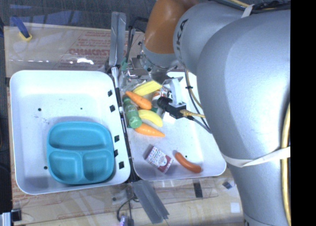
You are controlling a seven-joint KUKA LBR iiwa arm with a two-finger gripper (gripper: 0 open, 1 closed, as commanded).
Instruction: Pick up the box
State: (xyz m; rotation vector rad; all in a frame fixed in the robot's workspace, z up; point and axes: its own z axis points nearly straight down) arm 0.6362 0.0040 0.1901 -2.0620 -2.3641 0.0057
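- Left bin (19, 121) held only a blue divided tray (79, 153). Not my concern.
- Behind that bin, a clear sheet on the counter (54, 198) carried reddish print (89, 48). It was too faint for me to read.
- The back-left of the right bin (210, 168) had a pile of toy food: a green piece (132, 115), two carrots (139, 100) and (149, 131), and two yellow pieces (147, 88) and (150, 117).
- The box (159, 158) lay near the right bin's front wall, skewed and clear of the pile. A sausage (187, 162) sat just beside it on its right, and I saw a gap between them.
- I judged the box a small carton: light, thin card, stiff enough to pinch but crushable, and possibly slick on its face. I'd have taken it from above across the narrow sides, with the claw turned to match the skew and a modest squeeze.
- The box label was red and white, with no words legible.
- The claw (150, 74) sat at the back of the right bin over the pile, well apart from the box. I couldn't tell whether it was apart or together.
- The arm (237, 71) had dark lettering by the orange band, only partly legible.
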